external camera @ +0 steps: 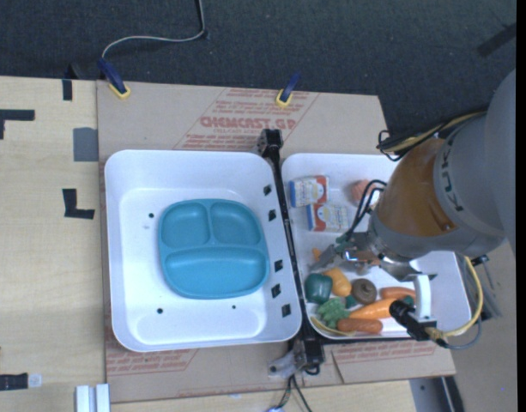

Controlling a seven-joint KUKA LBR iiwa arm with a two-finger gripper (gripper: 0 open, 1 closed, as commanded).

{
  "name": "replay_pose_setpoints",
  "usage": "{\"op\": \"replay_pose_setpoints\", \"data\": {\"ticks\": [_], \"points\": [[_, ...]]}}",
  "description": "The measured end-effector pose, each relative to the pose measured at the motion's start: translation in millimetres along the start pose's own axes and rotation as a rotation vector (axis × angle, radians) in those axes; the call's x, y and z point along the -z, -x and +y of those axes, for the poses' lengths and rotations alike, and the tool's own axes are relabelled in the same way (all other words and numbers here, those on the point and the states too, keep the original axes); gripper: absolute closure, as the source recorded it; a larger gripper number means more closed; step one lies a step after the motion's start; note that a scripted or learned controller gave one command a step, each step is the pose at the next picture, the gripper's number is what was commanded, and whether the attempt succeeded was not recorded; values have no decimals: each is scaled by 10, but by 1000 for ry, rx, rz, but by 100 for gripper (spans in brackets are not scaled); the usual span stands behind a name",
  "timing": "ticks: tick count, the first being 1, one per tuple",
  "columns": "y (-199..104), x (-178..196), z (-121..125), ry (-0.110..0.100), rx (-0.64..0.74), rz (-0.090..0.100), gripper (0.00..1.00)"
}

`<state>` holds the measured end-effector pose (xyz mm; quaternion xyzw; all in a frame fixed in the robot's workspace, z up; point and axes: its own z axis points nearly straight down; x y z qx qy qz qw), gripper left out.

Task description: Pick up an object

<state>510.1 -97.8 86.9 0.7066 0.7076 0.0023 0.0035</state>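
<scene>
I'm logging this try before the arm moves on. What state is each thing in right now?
blue divided plate: flat in the left bin, nothing on it.
milk carton: lying in the right bin, apart from the pile.
toy food pile: heaped at the right bin's near edge.
gripper: low over the pile; grip state hidden.

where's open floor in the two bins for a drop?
Left bin: bare white all around the blue divided plate, widest along its far edge. Right bin: crowded, with cartons at the far end, toy vegetables at the near end, the arm over the middle.
</scene>
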Motion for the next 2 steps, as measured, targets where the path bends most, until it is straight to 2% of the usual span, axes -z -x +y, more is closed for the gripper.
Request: {"op": "replay_pose_setpoints", "data": {"ticks": [1, 2], "points": [[10, 94, 1, 0, -1, -2, 100], [-573, 974, 191, -8, 1, 2, 100]]}}
